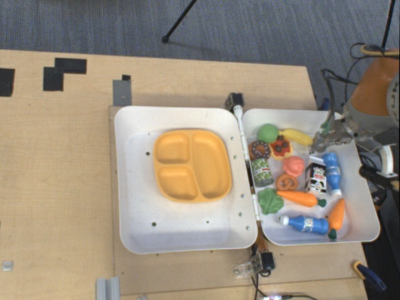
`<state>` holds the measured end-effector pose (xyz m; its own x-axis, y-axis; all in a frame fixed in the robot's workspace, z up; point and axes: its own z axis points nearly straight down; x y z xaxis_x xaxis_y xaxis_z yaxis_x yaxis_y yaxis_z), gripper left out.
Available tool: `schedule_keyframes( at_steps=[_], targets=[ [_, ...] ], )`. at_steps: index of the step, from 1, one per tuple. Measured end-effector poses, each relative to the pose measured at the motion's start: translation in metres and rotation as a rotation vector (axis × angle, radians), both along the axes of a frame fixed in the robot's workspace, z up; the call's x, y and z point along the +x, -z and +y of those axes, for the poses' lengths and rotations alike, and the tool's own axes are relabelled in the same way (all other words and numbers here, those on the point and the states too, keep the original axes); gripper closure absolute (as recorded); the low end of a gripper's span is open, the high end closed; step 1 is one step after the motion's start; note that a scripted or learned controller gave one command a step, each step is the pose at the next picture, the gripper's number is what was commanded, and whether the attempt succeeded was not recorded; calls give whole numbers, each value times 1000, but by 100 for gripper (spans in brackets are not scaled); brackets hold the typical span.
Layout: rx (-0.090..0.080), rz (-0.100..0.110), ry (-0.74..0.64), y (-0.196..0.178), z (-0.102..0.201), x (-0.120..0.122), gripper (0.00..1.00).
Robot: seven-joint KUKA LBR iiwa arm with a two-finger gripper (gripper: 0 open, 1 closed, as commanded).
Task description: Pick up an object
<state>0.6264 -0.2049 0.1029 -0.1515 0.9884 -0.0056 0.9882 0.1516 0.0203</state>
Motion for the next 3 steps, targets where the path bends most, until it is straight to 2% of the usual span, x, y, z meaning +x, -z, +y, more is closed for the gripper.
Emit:
schedule_keyframes(
  at_steps=[1,2,3],
  targets=[
    [0,1,0,0,0,0,0],
    [-2,15,-255,17,-1,-28,0],
    [-1,9,-255,5,1,-25,100]
  ],
)
